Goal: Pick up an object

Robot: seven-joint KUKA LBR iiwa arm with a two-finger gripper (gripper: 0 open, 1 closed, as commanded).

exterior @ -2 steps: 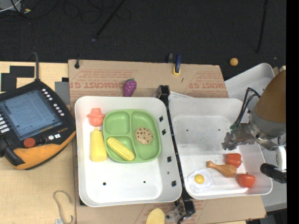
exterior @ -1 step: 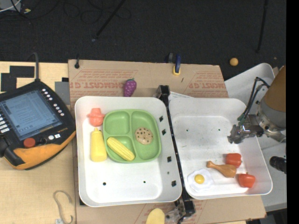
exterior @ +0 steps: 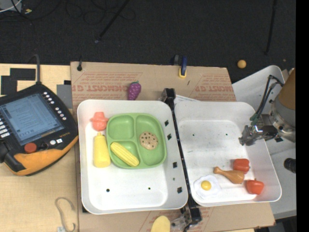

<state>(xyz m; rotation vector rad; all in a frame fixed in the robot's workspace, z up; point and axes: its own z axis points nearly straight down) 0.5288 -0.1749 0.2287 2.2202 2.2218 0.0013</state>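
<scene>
Right bin (exterior: 212,124): drumstick (exterior: 230,174) lies well below the jaws (exterior: 247,137).

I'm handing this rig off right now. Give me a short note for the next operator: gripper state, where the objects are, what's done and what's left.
Gripper: above the right bin's right side, nothing visibly held; fingers too small to judge.

Right bin: fried egg, chicken drumstick and two red pieces, all near the front right corner.

Left bin: green divided plate with a cookie and corn cob; yellow bottle and pink toy beside the plate.

Done: nothing picked yet.

Left: pick up one object; the closest candidates look like the red pieces or the drumstick.
</scene>
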